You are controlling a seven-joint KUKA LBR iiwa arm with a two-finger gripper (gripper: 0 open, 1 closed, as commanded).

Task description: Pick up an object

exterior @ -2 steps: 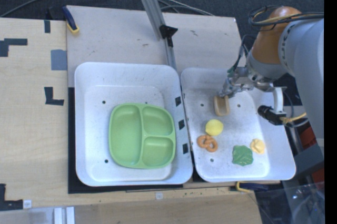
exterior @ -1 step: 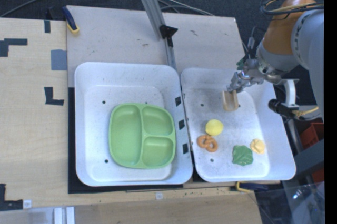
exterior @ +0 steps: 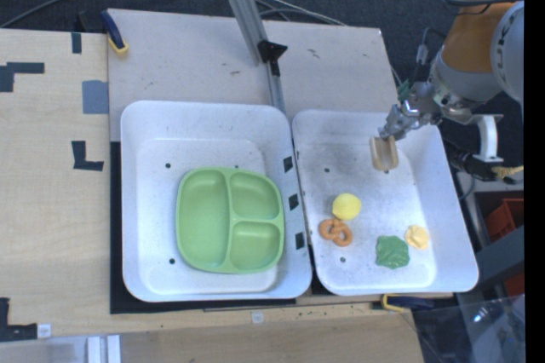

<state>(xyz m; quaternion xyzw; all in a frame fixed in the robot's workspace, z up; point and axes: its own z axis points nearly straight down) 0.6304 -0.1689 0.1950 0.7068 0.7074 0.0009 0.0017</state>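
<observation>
because the arm comes in from the right, the two-finger gripper (exterior: 385, 153) hangs over the upper part of the shallow white right-hand bin (exterior: 447, 216), well above the cluster of small things lying lower down. whether it is released or clenched i cannot tell: its tan tip reads as one blurred block, and nothing can be seen caught in it, so i would not call anything picked up.

the candidates for the task all lie in that same bin. a round yellow ball-like piece (exterior: 346, 205) sits nearest the gripper, just below and to its left. touching its lower edge is an orange pretzel-shaped ring (exterior: 335, 231). further right lie a crumpled green leafy lump (exterior: 392, 251) and, just beside it, a small pale yellow chunk (exterior: 416, 236) near the bin's right wall. they lie loosely scattered rather than arranged, which suits blind grasp attempts: some stand apart enough for fingers to straddle.

the shallow white left-hand bin (exterior: 136, 182) holds a light green plastic plate with three compartments (exterior: 230, 219), lying flat, probably as a place to drop things.

judging from this, the grasp is not yet made. the yellow ball is the closest target, though a round thing may roll from closing fingers, and the ring touching it could be nudged.
</observation>
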